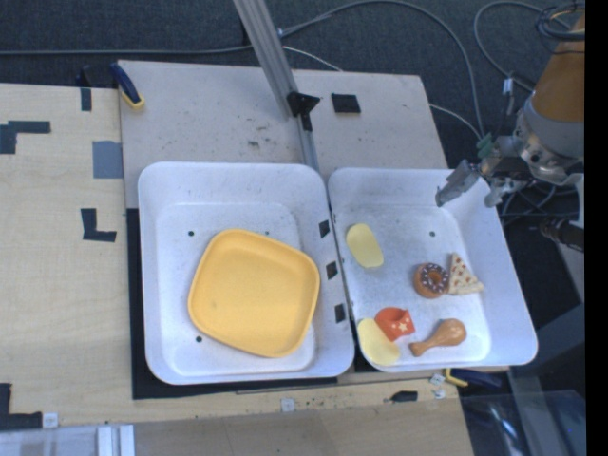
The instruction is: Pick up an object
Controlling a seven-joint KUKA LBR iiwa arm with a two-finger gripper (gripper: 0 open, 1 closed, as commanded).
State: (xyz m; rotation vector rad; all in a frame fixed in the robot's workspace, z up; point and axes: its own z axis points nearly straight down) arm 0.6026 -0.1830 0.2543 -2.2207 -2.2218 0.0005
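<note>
The gripper (472, 187) hung over the far right rim of the right bin (502, 264), its two grey fingers (454, 186) spread apart with nothing between them, and above it rose the arm's orange band (562, 85). All the small toy foods lay in that right bin, well apart from the gripper. A pale yellow oval piece (364, 245) sat toward the bin's left side, near the divide with the left bin (161, 255). Toward the bin's right side, a chocolate doughnut (431, 279) rested touching a pizza slice (464, 276). Along the bin's near edge, a red piece (395, 323) lay just beside a second pale yellow piece (377, 343) at the near left corner, with a chicken drumstick (441, 335) just to the right of the red piece. The left bin, beside the right bin, carried a large yellow square plate (254, 293) lying flat. A metal pole (271, 41) slanted up behind both bins.
</note>
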